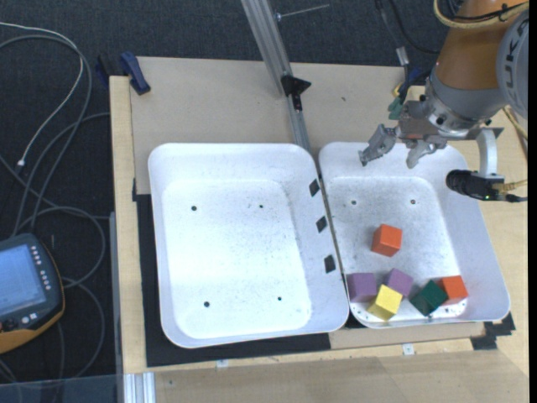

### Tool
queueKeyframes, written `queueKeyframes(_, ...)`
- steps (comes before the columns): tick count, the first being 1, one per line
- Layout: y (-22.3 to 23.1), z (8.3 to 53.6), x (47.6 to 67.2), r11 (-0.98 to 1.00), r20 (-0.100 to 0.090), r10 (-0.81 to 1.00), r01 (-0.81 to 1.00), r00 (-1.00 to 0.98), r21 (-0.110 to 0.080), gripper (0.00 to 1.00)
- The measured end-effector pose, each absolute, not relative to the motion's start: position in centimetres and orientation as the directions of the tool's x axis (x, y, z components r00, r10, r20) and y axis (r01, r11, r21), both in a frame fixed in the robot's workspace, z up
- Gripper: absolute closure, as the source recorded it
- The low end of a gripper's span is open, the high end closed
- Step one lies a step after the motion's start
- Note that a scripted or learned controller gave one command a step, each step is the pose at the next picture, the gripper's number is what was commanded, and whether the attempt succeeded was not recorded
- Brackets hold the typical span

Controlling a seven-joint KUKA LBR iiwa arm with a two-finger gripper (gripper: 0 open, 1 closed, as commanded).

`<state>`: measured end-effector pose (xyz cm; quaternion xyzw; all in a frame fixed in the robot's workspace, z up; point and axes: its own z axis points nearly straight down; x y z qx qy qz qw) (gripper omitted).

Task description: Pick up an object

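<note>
My gripper (393, 154) hangs above the far edge of the right bin (474, 233), its two fingers spread apart and open with nothing between them. An orange cube (387, 239) lies alone near the middle of that bin, well below the gripper. Along the bin's near edge sit a purple cube (362, 286), a yellow cube (387, 301), a second purple cube (400, 281), a dark green cube (430, 295) and a small orange cube (454, 288), packed close together.
The left bin (168, 225) lies beside the right one, joined by black clips (321, 223). A slanted metal pole (270, 44) rises behind the bins. A teach pendant (25, 288) and cables lie off the bench to the left.
</note>
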<state>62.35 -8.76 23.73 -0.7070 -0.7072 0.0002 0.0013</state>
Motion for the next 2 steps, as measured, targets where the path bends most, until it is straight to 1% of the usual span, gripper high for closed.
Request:
queueKeyframes(1, -8.9, 14.0, 58.4, -0.001, 0.003, 1.000, 1.000, 0.001, -0.011, 0.00)
queueKeyframes(2, -8.2, 9.7, 56.7, 0.000, 0.002, 1.000, 1.000, 0.000, -0.006, 0.00)
